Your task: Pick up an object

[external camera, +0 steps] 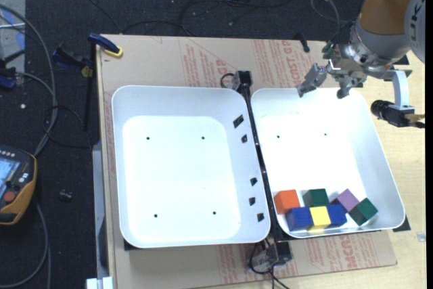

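Note:
Several small coloured blocks lie bunched at the near edge of the right bin [338, 145]: an orange block [287, 199], a dark green block [315, 197], a purple block [347, 199], a green block [363, 210], two blue blocks [298, 218] and a yellow block [319, 216]. My gripper [327, 81] hangs above the far rim of the right bin, well away from the blocks. Its two fingers are spread apart and open, with nothing between them.
The left bin [179, 166] stands beside the right one, with a black divider strip [254, 152] between them. Both rest on a cardboard sheet [176, 57]. Cables and a handheld pendant [13, 183] lie on the dark floor to the left.

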You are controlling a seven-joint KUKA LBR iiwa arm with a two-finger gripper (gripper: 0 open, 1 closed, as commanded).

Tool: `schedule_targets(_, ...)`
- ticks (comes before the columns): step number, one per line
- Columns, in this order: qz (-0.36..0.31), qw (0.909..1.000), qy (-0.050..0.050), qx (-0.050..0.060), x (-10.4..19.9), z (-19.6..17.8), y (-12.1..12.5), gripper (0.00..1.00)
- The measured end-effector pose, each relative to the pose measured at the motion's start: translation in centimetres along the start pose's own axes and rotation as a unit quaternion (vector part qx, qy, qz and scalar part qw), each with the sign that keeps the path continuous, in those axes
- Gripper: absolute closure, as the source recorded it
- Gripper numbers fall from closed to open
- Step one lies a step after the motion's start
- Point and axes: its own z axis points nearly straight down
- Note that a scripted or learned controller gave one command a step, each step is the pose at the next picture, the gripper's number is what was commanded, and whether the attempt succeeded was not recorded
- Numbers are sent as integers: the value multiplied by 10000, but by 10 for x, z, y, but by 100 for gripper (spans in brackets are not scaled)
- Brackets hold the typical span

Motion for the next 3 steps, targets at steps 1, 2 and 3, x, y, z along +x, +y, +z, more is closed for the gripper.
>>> schedule_targets(1, -15, 10000, 5, 5, 42, 13, 24, 0)
schedule_targets(2, -19, 10000, 7, 4, 93, 24, 2, 0)
schedule_targets(3, -25, 10000, 6, 22, 160, 69, 25, 0)
